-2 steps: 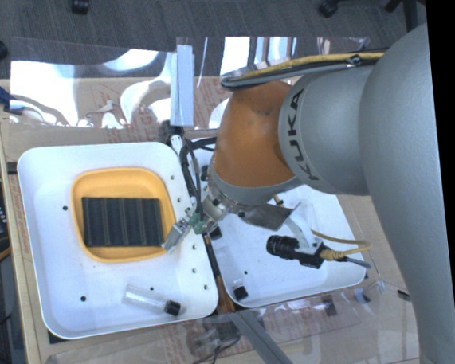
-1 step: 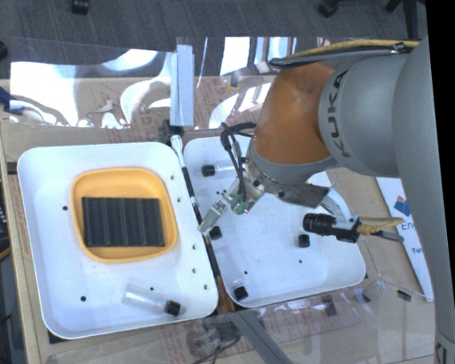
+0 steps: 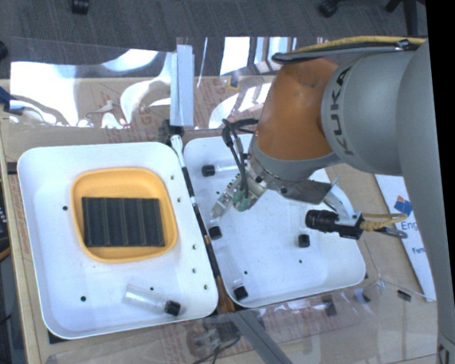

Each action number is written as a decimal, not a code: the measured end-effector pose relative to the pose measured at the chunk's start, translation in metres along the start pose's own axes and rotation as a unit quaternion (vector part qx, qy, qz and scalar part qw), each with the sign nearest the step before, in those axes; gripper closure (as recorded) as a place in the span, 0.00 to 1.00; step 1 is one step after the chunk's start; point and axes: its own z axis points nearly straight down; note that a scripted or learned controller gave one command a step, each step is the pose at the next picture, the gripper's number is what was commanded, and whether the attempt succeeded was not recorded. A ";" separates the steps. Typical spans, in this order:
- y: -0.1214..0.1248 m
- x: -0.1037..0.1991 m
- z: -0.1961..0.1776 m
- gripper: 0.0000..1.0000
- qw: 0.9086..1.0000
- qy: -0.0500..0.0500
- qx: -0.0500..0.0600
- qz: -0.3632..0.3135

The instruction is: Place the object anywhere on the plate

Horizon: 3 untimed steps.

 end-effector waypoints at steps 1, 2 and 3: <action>-0.018 0.082 0.010 1.00 0.995 0.002 0.001 -0.097; 0.071 0.047 0.008 1.00 0.981 0.000 -0.001 -0.193; 0.071 0.047 0.008 0.00 0.981 0.000 -0.001 -0.193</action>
